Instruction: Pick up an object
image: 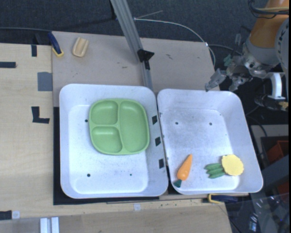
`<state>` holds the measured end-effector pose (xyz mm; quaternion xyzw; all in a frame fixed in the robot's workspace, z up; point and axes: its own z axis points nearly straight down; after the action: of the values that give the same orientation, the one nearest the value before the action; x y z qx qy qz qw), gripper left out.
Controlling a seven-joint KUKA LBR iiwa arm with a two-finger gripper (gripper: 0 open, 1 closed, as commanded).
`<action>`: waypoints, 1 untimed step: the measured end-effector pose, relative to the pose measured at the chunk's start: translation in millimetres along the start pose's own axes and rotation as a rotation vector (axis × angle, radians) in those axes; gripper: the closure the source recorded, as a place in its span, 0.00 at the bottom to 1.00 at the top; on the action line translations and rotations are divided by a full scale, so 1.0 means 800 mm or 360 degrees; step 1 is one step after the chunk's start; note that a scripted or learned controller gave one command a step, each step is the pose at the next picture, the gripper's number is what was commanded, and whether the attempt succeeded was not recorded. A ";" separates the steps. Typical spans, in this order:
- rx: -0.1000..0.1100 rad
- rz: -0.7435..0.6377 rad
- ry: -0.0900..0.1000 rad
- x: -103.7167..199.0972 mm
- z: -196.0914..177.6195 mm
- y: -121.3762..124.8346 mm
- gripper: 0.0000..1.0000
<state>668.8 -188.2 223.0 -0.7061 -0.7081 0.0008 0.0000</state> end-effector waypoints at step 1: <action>0.0000 0.0000 -0.0001 0.000 0.000 0.000 0.00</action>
<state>668.7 -188.4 223.0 -0.7062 -0.7080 0.0012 -0.0001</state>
